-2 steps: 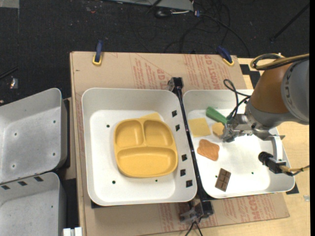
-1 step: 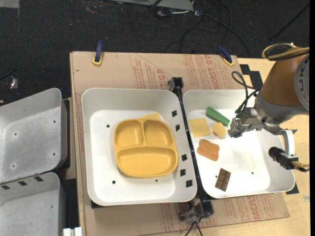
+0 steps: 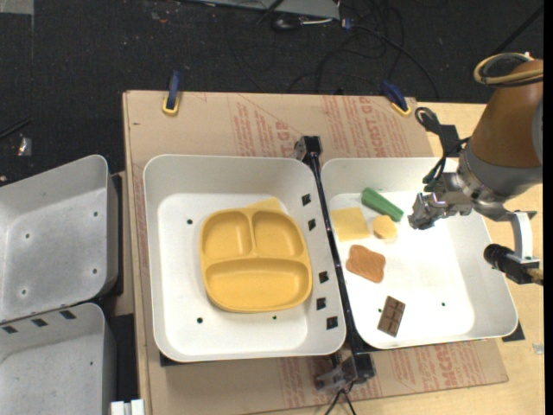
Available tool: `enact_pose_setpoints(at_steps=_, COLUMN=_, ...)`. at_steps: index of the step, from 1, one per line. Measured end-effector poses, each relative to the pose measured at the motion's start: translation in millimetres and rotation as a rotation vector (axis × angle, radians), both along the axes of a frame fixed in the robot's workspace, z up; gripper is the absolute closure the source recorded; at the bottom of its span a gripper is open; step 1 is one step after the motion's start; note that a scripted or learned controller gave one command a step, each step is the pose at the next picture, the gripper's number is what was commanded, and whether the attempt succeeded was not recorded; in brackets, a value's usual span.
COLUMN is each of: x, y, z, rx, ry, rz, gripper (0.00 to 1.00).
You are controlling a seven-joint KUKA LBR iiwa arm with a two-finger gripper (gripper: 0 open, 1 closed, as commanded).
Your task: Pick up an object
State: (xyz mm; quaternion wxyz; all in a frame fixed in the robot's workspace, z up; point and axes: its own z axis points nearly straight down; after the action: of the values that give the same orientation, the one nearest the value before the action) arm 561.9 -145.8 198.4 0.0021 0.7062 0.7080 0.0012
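Note:
The right bin [image 3: 449, 318] holds several small items: a green stick [image 3: 381, 203], a pale yellow square slice [image 3: 348, 224], a small yellow round piece [image 3: 385, 227], an orange-brown toast-like piece [image 3: 366, 263] and a brown chocolate bar [image 3: 391, 316]. My gripper [image 3: 422, 214] hangs over the right bin's upper part, just right of the green stick and the yellow round piece. I see nothing between its fingers.
The left bin [image 3: 173, 318] carries a yellow divided tray [image 3: 256, 260]. A black divider [image 3: 324, 232] with clips runs between the bins. Cardboard [image 3: 233, 119] lies under both. White bin lids [image 3: 52, 232] sit off the bench at the left.

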Motion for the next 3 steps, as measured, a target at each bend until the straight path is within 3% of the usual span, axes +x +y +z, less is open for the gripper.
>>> enact_pose_setpoints(at_steps=1, x=4.7, y=5.0, z=44.3, rx=0.0, ry=0.0, rz=0.001, gripper=1.0)
enact_pose_setpoints(at_steps=3, x=12.6, y=106.1, z=48.0, rx=0.002, ry=0.004, rz=0.005, gripper=1.0)
